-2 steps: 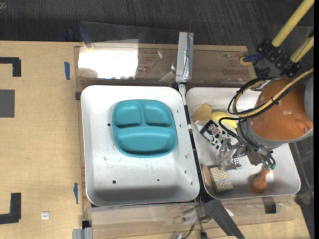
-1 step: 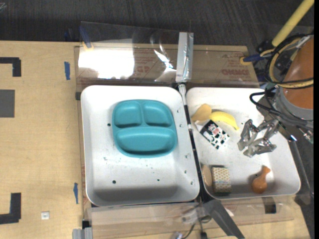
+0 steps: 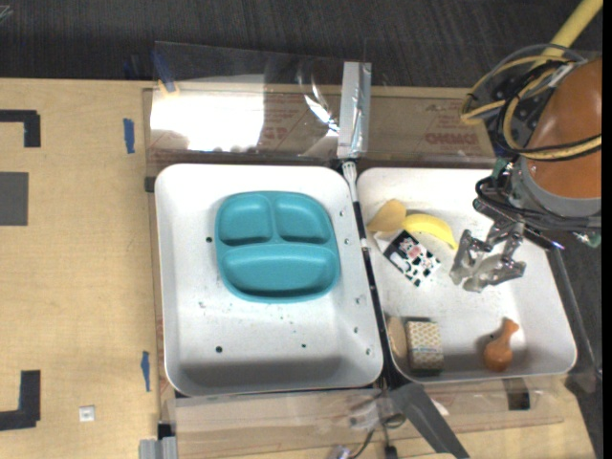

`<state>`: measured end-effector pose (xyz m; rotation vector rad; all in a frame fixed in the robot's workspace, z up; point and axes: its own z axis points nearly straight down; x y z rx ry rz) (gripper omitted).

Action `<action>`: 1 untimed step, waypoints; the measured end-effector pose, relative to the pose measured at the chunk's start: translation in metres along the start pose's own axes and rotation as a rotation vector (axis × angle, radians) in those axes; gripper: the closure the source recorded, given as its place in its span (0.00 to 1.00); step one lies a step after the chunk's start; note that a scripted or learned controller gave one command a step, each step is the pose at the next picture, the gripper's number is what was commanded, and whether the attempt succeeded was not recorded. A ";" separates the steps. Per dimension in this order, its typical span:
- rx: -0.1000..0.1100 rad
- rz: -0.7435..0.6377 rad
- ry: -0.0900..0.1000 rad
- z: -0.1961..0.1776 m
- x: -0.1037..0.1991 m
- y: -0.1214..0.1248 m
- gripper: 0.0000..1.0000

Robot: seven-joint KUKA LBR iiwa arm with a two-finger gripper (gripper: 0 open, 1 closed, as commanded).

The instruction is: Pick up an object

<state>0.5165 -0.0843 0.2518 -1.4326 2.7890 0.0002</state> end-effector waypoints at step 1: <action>0.000 -0.448 0.000 -0.037 0.027 0.019 1.00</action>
